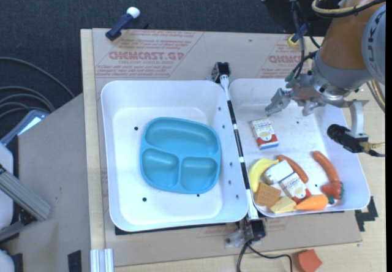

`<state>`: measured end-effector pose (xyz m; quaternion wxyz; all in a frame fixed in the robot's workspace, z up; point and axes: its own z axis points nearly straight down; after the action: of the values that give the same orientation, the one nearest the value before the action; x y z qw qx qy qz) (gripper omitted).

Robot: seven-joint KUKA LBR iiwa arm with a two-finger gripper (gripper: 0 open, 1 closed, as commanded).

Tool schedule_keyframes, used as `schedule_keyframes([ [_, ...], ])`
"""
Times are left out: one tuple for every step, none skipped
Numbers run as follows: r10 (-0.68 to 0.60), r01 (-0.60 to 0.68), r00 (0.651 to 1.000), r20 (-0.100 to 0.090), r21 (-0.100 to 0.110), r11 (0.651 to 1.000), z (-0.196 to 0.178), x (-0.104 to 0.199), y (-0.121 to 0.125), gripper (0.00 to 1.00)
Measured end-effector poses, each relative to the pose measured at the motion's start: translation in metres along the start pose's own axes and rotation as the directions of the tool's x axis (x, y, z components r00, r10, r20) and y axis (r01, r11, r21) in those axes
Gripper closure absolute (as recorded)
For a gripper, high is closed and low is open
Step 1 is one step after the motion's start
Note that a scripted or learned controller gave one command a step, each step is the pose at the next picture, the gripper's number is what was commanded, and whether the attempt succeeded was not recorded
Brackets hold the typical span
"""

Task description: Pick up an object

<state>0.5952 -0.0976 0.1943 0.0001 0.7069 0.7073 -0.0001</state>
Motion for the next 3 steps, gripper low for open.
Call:
schedule_keyframes([
  [0.001, -0.001, 1.000, 0.001, -0.002, 1.000, 0.099, -0.032, -0.008, 0.00],
  [0.001, -0.001, 1.000, -0.001, 0.001, 1.000, 0.110, -0.009, -0.064, 0.00],
  [0.002, -0.002, 1.000, -0.001, 0.000, 1.000, 0.100, -0.009, -0.063, 1.00],
])
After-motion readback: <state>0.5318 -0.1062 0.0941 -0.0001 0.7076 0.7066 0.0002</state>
